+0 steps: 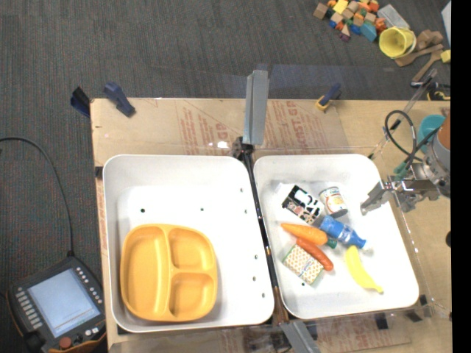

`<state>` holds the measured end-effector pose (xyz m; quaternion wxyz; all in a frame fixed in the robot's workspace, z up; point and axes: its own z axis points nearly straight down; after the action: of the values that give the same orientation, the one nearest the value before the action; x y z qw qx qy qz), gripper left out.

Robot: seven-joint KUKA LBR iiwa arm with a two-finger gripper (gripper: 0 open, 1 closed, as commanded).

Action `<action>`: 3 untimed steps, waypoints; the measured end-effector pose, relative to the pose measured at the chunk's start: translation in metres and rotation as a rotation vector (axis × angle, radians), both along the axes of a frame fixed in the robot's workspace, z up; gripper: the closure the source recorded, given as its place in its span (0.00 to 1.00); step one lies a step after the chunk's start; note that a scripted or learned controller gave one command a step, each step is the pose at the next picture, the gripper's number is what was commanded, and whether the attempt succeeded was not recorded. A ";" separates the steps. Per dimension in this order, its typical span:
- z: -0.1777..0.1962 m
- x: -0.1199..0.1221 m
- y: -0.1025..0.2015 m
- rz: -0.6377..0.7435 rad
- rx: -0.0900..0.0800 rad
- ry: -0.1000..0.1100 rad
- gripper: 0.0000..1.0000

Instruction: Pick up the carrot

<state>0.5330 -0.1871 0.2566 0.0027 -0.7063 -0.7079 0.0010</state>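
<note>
Two white bins sit side by side on the surface [184,127]. Left bin [176,171] carries a yellow divided plate [169,272] in its near-left corner. Right bin [368,169] carries the clutter, all grouped around its middle.

Carrot [304,233]: lies flat in the right bin, just left of centre, pointing along a diagonal from upper left to lower right. A second orange-red piece [319,257] lies just below it, roughly parallel and touching or nearly so; cannot tell whether it is a separate item. Blue bottle [341,232] lies on its side right beside the carrot's thick end, touching or almost. Small patterned box [303,264] sits just below the carrot, toward the near edge. Black-and-white box [302,203] sits just above the carrot, toward the far edge, with a small can [333,199] upright next to it. Banana [360,269] lies toward the near-right corner.

Gripper [373,201] hangs over the right bin's right edge, well apart from the carrot, with the bottle and can between them. Fingers look apart, nothing between them. Cables loop above the wrist.

Off the surface: teach pendant [55,304] on the floor at near left, toy blocks [349,9] and a yellow cup [397,41] at far right.
</note>
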 end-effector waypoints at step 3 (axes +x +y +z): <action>-0.163 0.010 0.101 0.404 0.004 0.003 1.00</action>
<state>0.5427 -0.0863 0.0939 0.0048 -0.5500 -0.8352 0.0012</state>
